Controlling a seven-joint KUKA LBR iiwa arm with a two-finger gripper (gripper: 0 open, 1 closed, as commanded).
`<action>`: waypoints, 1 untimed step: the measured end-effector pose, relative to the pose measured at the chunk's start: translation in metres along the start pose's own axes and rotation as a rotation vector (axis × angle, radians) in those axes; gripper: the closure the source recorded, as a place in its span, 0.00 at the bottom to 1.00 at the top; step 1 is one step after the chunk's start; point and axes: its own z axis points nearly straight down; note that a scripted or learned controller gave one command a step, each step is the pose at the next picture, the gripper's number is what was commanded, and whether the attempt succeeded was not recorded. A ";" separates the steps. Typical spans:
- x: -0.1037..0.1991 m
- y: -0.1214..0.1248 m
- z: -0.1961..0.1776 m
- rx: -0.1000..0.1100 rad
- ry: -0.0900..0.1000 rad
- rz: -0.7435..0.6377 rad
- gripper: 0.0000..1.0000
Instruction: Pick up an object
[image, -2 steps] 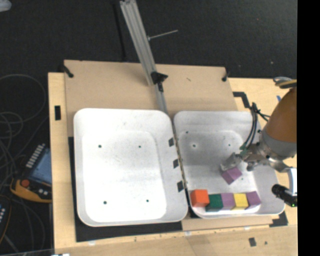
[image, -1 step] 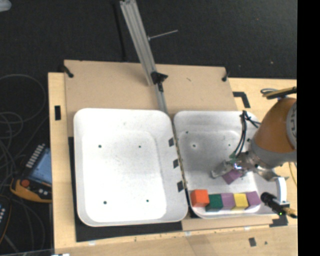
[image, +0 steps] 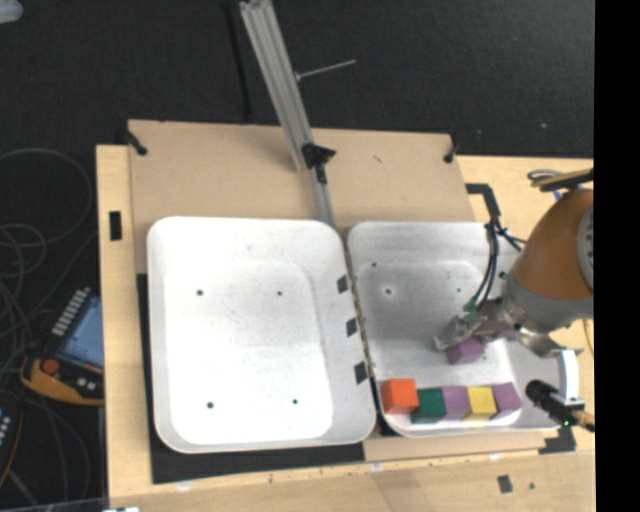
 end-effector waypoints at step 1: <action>0.077 0.018 -0.085 -0.001 0.005 -0.017 1.00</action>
